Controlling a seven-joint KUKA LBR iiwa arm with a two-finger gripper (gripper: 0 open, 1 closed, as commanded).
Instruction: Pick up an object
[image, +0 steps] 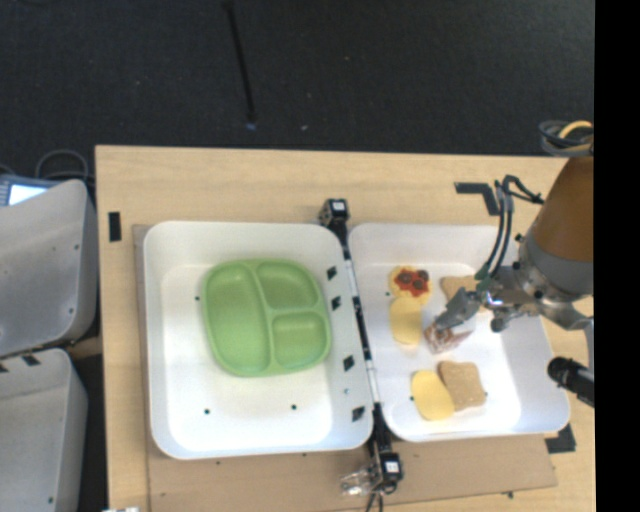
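Observation:
The right bin (520, 400) holds several food pieces: a red and orange piece (410, 281), a pale yellow piece (405, 322), a yellow piece (432, 396), a brown bread slice (464, 385) and a tan piece (455, 288) partly hidden by the arm. My gripper (449, 320) reaches in from the right and hangs low over the middle of this bin. Its tip sits right at a small pinkish-brown piece (440, 339), which lies just right of the pale yellow piece. Whether the tip touches that piece is unclear.
In the left bin (170, 400) lies a green divided plate (266, 317). A ridge with black clips (350, 320) separates the two bins. The grey wrist and orange band (565, 220) stand over the right bin's far right side.

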